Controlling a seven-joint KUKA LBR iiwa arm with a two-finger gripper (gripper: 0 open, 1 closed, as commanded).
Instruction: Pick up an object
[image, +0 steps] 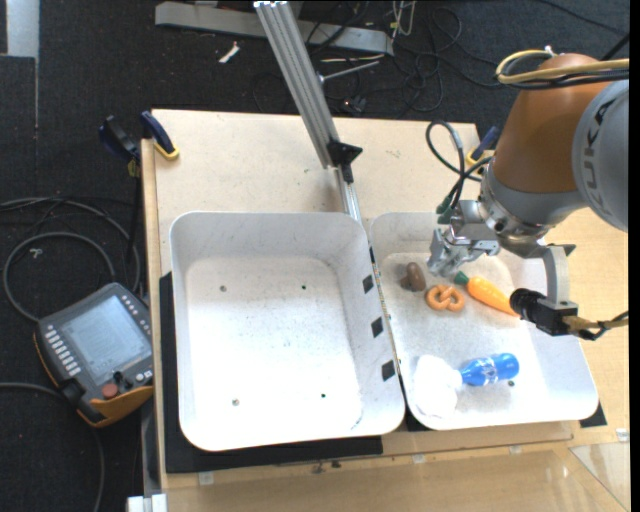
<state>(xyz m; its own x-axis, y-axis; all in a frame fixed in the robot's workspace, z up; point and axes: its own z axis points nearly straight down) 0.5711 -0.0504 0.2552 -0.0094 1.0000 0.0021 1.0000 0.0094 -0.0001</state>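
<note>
In the right bin (560, 400) lie a brown lump (412, 276), an orange pretzel-shaped piece (446, 298), an orange carrot with a green tip (490, 293), a blue bottle (489, 369) and a white crumpled object (435, 386). My gripper (446, 262) hangs over the far part of this bin, between the brown lump and the carrot, just above the pretzel piece. Its metal fingers point down and I see nothing between them.
The left bin (200, 240) sits beside the right one. A slanted metal rail (305, 85) runs down to the bins' shared far corner. A teach pendant (95, 345) lies off the bench to the left. Cables loop around the arm's wrist (455, 160).
</note>
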